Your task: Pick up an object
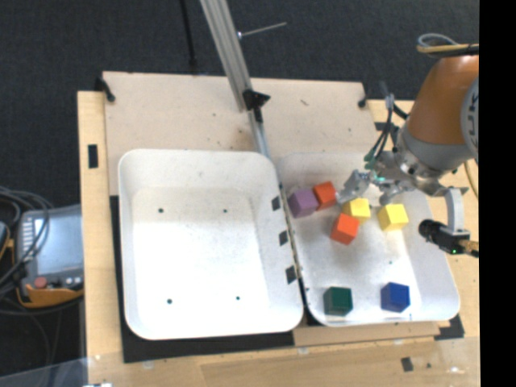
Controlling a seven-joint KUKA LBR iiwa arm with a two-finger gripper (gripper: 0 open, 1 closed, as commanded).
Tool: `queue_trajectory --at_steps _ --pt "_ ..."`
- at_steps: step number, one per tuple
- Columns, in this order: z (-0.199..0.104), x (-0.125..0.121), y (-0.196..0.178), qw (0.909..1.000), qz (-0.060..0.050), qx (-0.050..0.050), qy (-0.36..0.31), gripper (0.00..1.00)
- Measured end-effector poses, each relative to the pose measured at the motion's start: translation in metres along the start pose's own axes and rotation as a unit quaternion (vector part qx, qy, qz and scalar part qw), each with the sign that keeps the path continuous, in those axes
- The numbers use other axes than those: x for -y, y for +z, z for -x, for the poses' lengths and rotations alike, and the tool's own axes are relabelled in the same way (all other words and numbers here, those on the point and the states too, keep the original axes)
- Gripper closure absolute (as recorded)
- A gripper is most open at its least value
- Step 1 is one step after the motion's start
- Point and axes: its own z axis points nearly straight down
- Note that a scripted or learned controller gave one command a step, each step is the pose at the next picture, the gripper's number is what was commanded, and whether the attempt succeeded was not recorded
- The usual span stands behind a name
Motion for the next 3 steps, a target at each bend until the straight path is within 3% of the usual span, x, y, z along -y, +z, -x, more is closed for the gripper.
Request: queue_trajectory --at_steps 2,3 --pt "-0.001 0.01 0.096 1.0 -0.002 0.001 0.003 0.0" --pt "0.001 0.009 0.118 1.0 0.0 0.002 0.003 0.0"
